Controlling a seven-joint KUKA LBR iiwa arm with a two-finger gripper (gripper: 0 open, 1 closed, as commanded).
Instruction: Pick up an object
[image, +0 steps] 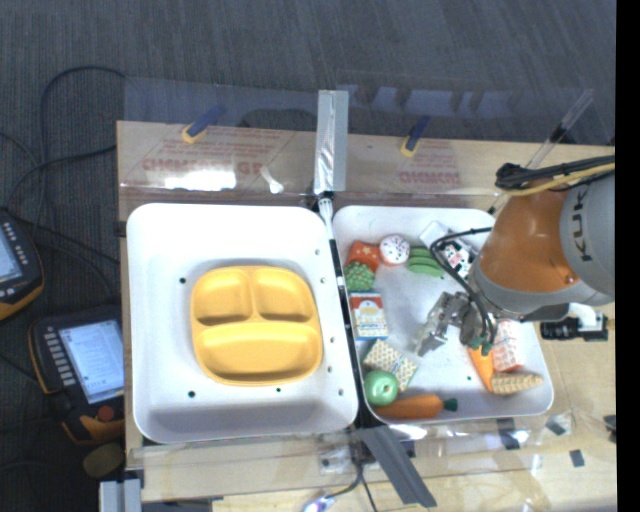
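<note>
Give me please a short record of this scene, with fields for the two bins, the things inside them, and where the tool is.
left bin: shallow white bin holding a yellow plastic tray with three compartments
right bin: shallow white bin with many small toy foods
near front edge: green apple, orange carrot
near back edge: red tomato, white ball with spots
tool: over the middle of the right bin, nothing visibly between its fingers
</note>
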